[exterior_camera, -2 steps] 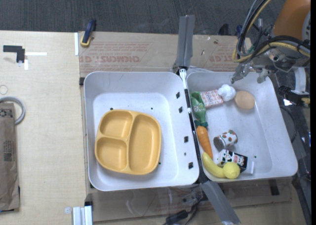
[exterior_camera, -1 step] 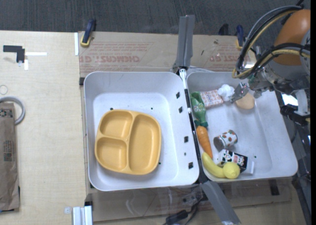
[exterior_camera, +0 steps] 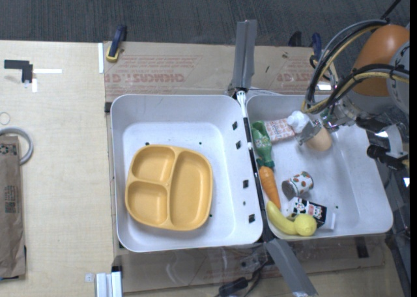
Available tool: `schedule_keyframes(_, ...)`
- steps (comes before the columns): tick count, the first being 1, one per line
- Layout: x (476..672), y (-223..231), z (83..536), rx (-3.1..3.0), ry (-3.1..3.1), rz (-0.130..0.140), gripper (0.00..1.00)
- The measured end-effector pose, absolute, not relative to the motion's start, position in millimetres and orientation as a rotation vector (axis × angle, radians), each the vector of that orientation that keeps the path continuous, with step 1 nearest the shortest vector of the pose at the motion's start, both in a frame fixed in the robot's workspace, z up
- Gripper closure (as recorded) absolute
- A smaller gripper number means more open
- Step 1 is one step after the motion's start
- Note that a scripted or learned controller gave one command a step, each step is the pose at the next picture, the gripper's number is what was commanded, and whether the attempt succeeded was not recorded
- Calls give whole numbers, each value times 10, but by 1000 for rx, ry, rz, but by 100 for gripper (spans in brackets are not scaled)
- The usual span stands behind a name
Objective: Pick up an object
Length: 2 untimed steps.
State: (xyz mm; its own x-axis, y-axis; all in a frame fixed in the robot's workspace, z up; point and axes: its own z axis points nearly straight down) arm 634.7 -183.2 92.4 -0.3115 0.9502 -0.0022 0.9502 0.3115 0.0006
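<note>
My gripper [exterior_camera: 311,130] hangs low over the upper part of the right bin [exterior_camera: 365,185]. A tan, egg-shaped object [exterior_camera: 322,140] lies right at the gripper's tip, and I cannot tell whether it is held. A small white object [exterior_camera: 296,119] sits just left of the gripper. Also in this bin are a pink-and-white packet [exterior_camera: 280,130], a green packet [exterior_camera: 262,143], a carrot [exterior_camera: 270,185], a small can [exterior_camera: 301,183], a black-and-white carton [exterior_camera: 311,210], a banana [exterior_camera: 279,218] and a lemon [exterior_camera: 305,225].
The left bin [exterior_camera: 130,120] holds a yellow divided plate [exterior_camera: 170,187]. A grey divider bar [exterior_camera: 245,48] runs between the bins at the back. Cables [exterior_camera: 332,61] and the arm's orange band [exterior_camera: 384,55] hang over the right bin's far right corner.
</note>
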Motion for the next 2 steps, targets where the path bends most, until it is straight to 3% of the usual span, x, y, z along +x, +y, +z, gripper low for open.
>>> schedule_keyframes(1,6355,-1844,1028,1842,2537,0,100)
schedule_keyframes(2,6113,-536,1916,1759,2601,-1,100)
